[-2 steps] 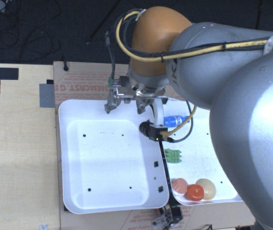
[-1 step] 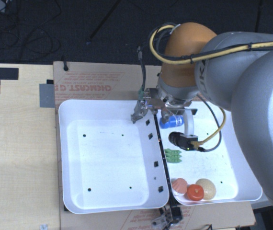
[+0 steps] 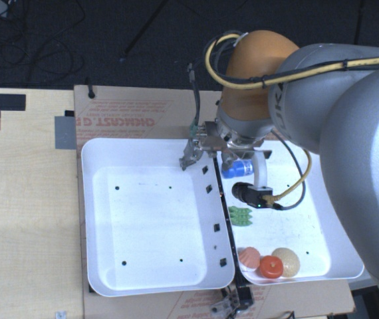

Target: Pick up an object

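Down over the right bin (image 3: 322,261), the gripper (image 3: 237,166) grips a blue object (image 3: 236,169), above the green toy (image 3: 240,216).

The cardboard sheet (image 3: 131,115) under the bins carries red upside-down print, seemingly "CHEMCREST", not surely readable.

- We see a blue object (image 3: 237,169) in the right bin, partly under the arm's wrist.
- We spot a green, ridged piece (image 3: 241,216) lying flat near the divider.
- At the near corner, a pink piece (image 3: 248,257), a red round piece (image 3: 270,266) and a tan round piece (image 3: 286,260) cluster, touching.
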